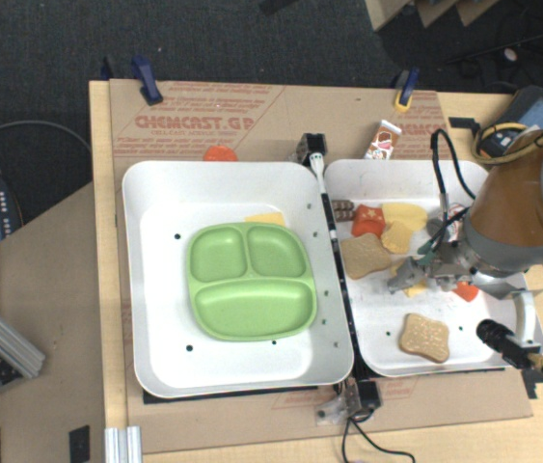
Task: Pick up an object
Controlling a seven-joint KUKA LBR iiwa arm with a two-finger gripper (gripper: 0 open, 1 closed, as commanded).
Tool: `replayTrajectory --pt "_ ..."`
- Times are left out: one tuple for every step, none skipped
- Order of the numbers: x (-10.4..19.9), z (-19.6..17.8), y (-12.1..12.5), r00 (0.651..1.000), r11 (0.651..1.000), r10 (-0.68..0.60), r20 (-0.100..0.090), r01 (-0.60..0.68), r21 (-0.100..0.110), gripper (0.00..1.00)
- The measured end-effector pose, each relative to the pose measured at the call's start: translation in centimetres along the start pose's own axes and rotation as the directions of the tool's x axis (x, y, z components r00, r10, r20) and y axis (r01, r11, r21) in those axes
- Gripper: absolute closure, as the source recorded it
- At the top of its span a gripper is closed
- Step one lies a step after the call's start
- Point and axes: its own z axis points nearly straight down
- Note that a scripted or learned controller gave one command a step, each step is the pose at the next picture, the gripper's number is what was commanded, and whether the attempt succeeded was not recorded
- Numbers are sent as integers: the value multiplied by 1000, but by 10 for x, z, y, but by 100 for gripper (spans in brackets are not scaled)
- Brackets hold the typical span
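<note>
Gripper [423,270] sits low in the right bin [387,355], just right of the toast [365,256]; whether it grips anything I cannot tell. Cheese [404,223] and red piece [368,220] crowd the toast, so a grab may nudge neighbours or close on nothing.

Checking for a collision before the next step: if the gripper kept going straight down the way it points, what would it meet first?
Probably the right bin's bare floor, just right of the toast slice; the gripper hangs there, though depth is unclear.
</note>
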Motion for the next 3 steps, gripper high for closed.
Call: replayTrajectory --pt "-26 20 47 1000 1000 -3 0 3 1 0" --pt "1 20 34 1000 1000 -2 -4 2 9 0" --pt "-9 20 17 1000 1000 0 -4 0 9 0"
